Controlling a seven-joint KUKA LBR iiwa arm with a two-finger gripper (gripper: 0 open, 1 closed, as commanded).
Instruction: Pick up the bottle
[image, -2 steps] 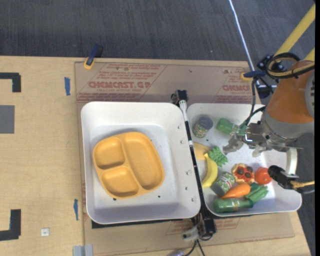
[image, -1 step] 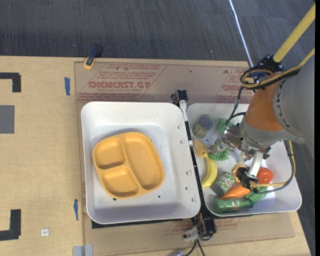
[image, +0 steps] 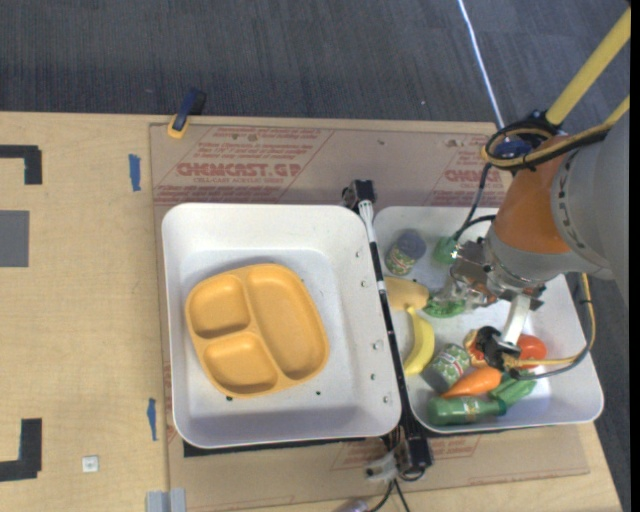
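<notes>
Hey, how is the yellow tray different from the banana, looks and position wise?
The yellow tray is wide, flat and split into three compartments; the banana is slim and curved. The tray sits alone in the left bin; the banana lies crowded among other items in the right bin. Both are yellow.

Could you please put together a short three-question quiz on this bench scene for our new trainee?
1. True or false: the orange divided plate lies in the left bin.
2. Which thing lies nearest the clips between the two bins? A) carrot B) banana C) red tomato
3. Fill in: the gripper hangs over the ____ bin.

Key:
1. True; the plate has three compartments and is the left bin's sole item.
2. B; the banana sits along the right bin's left side, while carrot and tomato lie further right.
3. Right; the arm comes in from that side.
</notes>
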